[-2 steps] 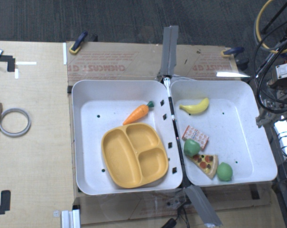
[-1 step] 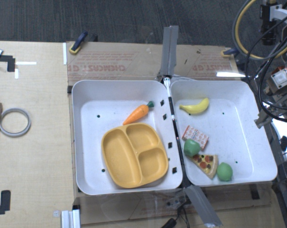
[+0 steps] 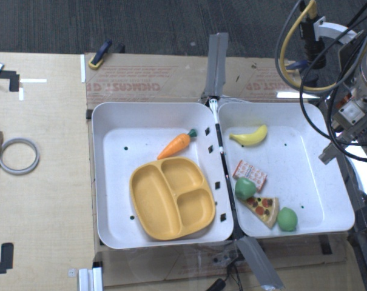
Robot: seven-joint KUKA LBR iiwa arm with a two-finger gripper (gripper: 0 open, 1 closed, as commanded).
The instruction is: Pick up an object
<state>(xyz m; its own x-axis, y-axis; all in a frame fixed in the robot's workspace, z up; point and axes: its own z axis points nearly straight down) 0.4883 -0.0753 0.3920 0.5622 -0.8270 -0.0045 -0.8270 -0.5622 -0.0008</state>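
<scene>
Start at nine o'clock: a tape roll (image 3: 17, 156) lies flat on the bench (image 3: 43, 223), well apart from both bins, so you can leave it out of the job. At eleven o'clock a small blue-and-yellow clamp (image 3: 100, 54) sits on the cardboard behind the bins, also out of play.

In the left bin (image 3: 104, 162) a yellow divided plate (image 3: 171, 197) takes up the six o'clock half, lying flat. A carrot (image 3: 178, 143) lies just beside its twelve o'clock rim, slanted, its green top toward the dividing wall. You would likely find it the easiest pick there, since it lies free.

The right bin (image 3: 319, 180) holds the rest. A banana (image 3: 250, 136) lies alone near twelve o'clock with open floor around it. Lower down, a red-and-white box (image 3: 251, 174), a green ball (image 3: 245, 188) and a pizza slice (image 3: 262, 210) crowd together, touching or nearly so, which would hamper a grasp. A second green ball (image 3: 287, 219) lies just beside the slice at five o'clock.

The arm (image 3: 347, 111) hangs at three o'clock over the right bin's far edge; whether its tool is released or clenched, you cannot tell. Nothing looks lifted yet.
</scene>
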